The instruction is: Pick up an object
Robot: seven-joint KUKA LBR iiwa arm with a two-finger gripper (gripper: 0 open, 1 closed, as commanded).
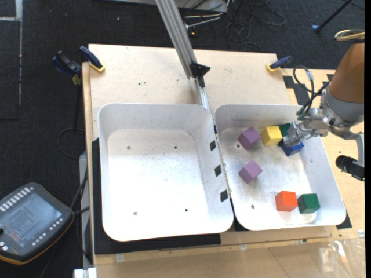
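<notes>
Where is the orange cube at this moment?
The orange cube lies in the right bin, near its front edge, directly left of the green cube and to the lower right of a purple cube.

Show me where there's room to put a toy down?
The left bin has bare floor. In the right bin, room lies between the lower purple block and the orange block. It's crowded by the gripper.

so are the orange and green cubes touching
Touching. In the camera view the orange cube and green cube sit side by side in the right bin, faces meeting with no white showing between them.
</notes>
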